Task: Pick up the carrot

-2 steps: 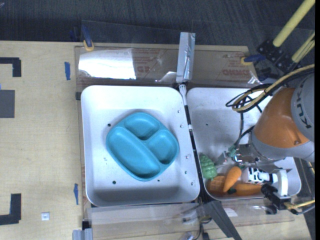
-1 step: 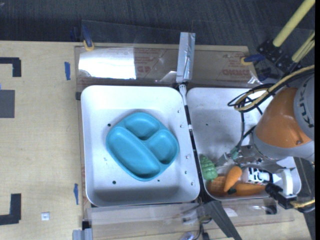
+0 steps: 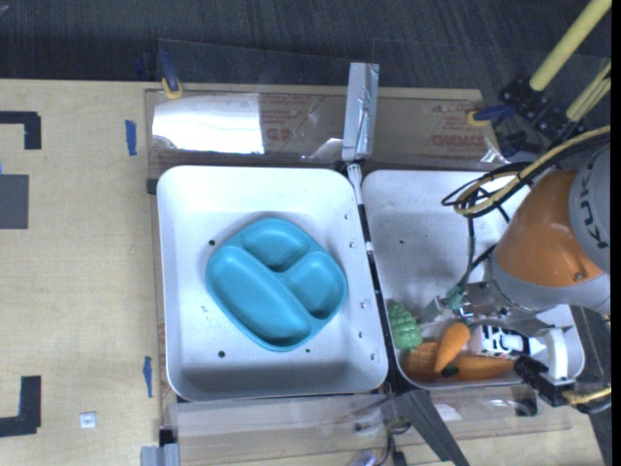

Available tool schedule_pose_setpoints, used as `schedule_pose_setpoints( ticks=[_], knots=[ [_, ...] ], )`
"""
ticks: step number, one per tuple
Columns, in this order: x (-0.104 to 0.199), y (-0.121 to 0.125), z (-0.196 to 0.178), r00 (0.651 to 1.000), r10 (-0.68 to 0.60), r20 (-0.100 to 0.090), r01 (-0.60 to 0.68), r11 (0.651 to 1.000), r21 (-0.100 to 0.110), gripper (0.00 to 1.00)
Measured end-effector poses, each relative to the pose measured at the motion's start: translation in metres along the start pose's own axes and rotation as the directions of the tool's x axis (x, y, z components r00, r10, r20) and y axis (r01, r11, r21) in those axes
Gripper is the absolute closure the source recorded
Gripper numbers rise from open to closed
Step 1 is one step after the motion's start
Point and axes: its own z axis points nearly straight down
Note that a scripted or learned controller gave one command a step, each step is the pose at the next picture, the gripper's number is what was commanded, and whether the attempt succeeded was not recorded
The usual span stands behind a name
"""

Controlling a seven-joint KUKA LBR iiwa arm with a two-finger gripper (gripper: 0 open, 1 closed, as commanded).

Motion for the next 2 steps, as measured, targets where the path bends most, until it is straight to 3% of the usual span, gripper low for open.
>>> schedule_pose_setpoints(
  ticks=[1, 2],
  knots=[
    [0.0, 0.0013, -0.0104, 1.0, 0.001, 0.001, -0.001, 1.0, -0.004, 1.0],
    [-0.0007, 0.001, -0.0102, 1.0, 0.002, 0.002, -0.002, 1.0, -0.003, 0.0]
  ],
)
